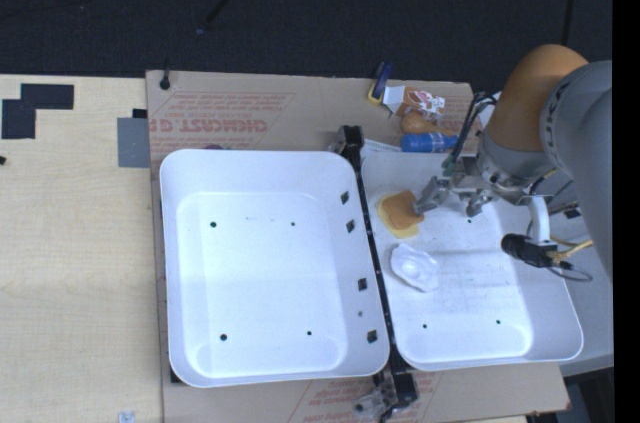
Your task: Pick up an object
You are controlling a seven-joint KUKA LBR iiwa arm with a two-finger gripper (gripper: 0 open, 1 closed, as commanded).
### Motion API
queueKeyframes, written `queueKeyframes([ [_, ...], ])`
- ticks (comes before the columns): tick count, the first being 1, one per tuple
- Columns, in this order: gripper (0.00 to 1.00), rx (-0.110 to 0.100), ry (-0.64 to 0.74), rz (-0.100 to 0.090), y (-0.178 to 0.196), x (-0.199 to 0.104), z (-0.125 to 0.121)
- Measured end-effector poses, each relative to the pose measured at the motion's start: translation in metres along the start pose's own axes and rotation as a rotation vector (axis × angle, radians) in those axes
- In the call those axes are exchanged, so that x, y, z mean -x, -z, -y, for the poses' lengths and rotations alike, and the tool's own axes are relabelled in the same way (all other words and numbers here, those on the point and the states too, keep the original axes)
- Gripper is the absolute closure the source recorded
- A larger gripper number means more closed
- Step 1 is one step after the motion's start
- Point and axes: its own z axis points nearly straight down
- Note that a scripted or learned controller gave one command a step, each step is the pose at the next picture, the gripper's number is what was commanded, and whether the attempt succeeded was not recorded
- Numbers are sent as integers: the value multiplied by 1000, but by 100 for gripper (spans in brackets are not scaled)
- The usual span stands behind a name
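The grey arm with its orange band (535,101) reaches in over the right-hand shallow white plastic bin (500,336), and its two-finger metal gripper (432,201) hangs low over the far part of that bin. The thin fingers (428,199) point toward a round orange-tan spongy object (401,213) and seem to meet its near edge. At this slant it is hard to say how far apart they stand, or whether the object sits between them, so a firm hold cannot be claimed.

Taking the orange-tan object as the landmark: it lies on the floor of the right bin, close to the black clamped divider (362,241) where the two bins meet. Just nearer the camera from it, apart by a small gap, lies a crumpled clear-white plastic piece (414,267). Beyond it, past the bin's far rim, a blue cylindrical bottle (428,143) lies on its side on the brown cardboard sheet (300,111). Farther still sits a small white packet with red print (420,101), with a brownish lump beside it. To the object's left, across the divider, is the left-hand shallow white bin (185,211), its floor marked by small dark dots.
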Motion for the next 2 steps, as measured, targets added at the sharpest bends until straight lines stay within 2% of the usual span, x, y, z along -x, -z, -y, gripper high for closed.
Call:
queueKeyframes([
  [1,0,-2,-5,-1,-8,-40,89],
  [2,0,10,-1,4,-5,-37,31],
])
